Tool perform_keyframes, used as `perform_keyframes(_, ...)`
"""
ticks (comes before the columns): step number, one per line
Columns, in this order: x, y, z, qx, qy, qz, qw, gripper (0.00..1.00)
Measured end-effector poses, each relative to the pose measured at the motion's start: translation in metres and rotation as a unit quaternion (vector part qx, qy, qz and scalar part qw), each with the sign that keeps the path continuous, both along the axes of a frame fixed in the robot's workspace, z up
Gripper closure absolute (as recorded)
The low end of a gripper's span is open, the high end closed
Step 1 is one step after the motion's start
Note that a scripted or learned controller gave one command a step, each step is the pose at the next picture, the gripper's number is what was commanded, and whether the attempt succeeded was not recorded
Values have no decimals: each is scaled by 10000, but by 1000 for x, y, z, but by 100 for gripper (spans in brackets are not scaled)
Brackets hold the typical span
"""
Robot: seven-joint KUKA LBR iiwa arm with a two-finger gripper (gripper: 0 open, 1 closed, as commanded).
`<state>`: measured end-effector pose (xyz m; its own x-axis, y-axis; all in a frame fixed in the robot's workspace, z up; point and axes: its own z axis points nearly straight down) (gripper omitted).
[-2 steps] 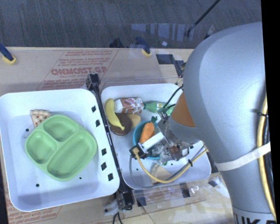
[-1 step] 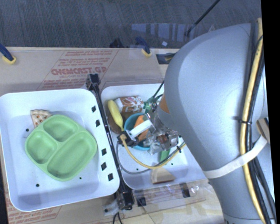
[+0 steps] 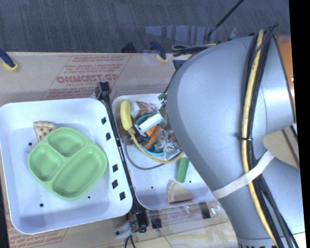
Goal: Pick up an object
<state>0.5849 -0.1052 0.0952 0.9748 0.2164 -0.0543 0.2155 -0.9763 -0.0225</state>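
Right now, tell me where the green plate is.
The green plate lies in the left bin, near its middle, partly covering a slice of toast at its upper left.

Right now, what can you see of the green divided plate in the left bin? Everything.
The green divided plate is pale green, matte, plastic-looking, rounded, with three compartments: two smaller toward the far side, one long one nearer the camera. It lies flat, right way up, on the floor of the left bin, about mid-bin. All three compartments look bare. Its far-left rim overlaps a tan waffle-patterned piece that pokes out from under it. No damage shows.
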Motion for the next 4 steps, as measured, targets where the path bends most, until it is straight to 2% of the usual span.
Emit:
perform_keyframes(1,-3,1,8,40,88,73,9999,100)
perform_keyframes(2,-2,2,9,50,77,87,9999,0)
perform_keyframes(3,-56,15,-4,-10,-241,41,9997,0)
perform_keyframes(4,2,5,-3,97,28,956,9954,0)
